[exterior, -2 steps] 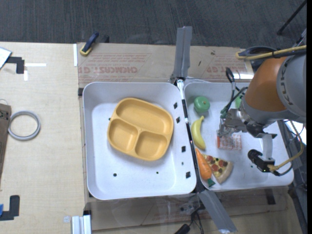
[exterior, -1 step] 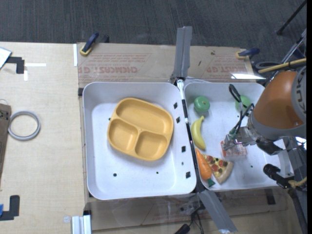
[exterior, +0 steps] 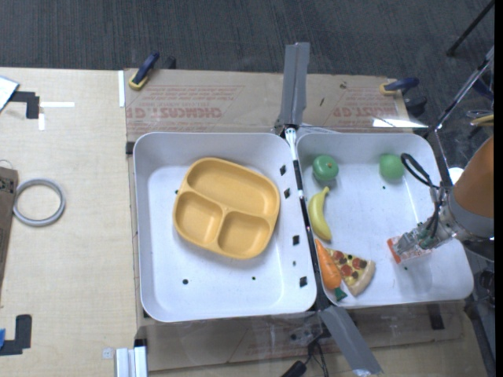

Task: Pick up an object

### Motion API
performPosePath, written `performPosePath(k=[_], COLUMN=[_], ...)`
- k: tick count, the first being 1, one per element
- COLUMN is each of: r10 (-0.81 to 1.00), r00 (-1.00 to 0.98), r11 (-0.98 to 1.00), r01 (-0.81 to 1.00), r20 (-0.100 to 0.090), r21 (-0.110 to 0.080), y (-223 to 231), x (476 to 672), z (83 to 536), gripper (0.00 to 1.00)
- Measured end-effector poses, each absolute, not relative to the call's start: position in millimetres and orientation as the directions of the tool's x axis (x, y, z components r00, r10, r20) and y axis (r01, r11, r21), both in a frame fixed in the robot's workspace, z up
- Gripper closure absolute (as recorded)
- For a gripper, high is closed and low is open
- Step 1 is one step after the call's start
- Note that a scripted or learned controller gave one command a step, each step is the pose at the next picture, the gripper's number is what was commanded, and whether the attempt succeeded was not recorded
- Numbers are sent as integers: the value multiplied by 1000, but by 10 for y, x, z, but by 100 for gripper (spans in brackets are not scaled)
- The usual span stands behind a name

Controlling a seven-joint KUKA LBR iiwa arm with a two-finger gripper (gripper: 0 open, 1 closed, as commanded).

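My gripper (exterior: 406,247) hangs low over the right side of the right bin (exterior: 393,285), reaching in from the right edge. It is apart from the toys. To its left lie a pizza slice (exterior: 355,271) and a carrot (exterior: 328,267), side by side near the bin's front left. A banana (exterior: 319,215) lies along the left wall. At the back sit a green apple (exterior: 325,168) and a second green fruit (exterior: 391,166). Something small and reddish shows at the gripper's left tip, too blurred to identify.
The left bin (exterior: 157,289) holds a yellow divided plate (exterior: 226,207). A grey tape roll (exterior: 36,202) lies on the bench at far left. Blue clamps (exterior: 145,70) pin the cardboard behind the bins. A black cable (exterior: 418,171) loops over the right bin's back right.
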State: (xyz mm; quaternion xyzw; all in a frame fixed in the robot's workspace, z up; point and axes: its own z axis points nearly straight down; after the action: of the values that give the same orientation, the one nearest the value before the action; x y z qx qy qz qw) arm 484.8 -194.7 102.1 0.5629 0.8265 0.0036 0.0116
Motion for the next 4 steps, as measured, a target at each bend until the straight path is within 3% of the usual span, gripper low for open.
performPosePath(k=[1,2,3,4], r10=[962,984,984,941], r00=[-272,-179,-177,-337], r11=[272,179,177,337], r01=[962,984,984,941], r20=[-2,0,0,0], r21=[1,-2,-2,0], y=[-2052,-1436,-1942,-2218], x=[4817,4782,5247,4775], z=[2874,2499,991,913], gripper=[100,100,100,100])
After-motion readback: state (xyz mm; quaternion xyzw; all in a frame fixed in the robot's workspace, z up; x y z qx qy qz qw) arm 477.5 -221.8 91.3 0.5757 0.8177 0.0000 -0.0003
